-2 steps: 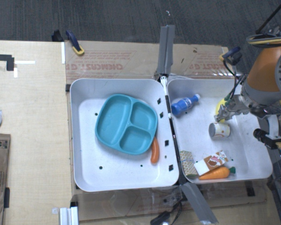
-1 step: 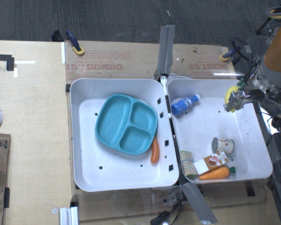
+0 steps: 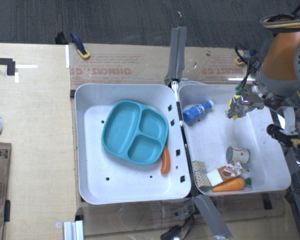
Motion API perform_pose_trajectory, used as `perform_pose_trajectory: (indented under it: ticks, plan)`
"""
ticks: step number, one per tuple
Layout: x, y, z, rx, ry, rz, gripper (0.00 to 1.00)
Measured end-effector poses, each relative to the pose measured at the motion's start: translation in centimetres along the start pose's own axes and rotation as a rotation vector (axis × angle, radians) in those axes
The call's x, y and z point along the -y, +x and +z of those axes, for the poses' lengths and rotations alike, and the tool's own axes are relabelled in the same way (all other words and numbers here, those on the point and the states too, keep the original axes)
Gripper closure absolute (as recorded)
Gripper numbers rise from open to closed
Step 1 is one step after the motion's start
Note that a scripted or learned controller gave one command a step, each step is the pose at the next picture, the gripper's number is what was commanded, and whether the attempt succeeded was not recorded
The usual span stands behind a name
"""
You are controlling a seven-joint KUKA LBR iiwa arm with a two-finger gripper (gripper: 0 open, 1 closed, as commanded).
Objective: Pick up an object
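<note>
The two-finger gripper (image 3: pixel 236 108) at the end of the grey arm with orange band (image 3: pixel 282 59) hangs above the upper right part of the right white bin (image 3: pixel 270 184). Its tip is small and dark against the bin wall, so I cannot tell if it is released or clenched; nothing is seen grasped in it.

The nearest thing is the small blue plastic bottle with white cap (image 3: pixel 196 111). It lies to the left of the gripper, near but apart, and its long axis goes from lower left to upper right, the cap toward the gripper.

Lower in the same bin are a small grey-white cup on its side (image 3: pixel 237 154), a red and white food package (image 3: pixel 229 172), a toy orange carrot (image 3: pixel 230 185) and a patterned flat packet (image 3: pixel 199 170).

The left white bin (image 3: pixel 90 179) holds a light blue divided plastic plate (image 3: pixel 135 132) and a small orange sausage-shaped toy (image 3: pixel 165 161), upright just beside the plate's lower right edge.
</note>
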State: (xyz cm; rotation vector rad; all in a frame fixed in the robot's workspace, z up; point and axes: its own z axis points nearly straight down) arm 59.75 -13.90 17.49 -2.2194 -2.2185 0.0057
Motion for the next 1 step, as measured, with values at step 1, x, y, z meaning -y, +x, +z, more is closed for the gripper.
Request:
perform_pose_trajectory:
  ticks: [1]
  plan:
    - [-0.05,-0.08,-0.94,0.001,-0.001,-0.002,1.0]
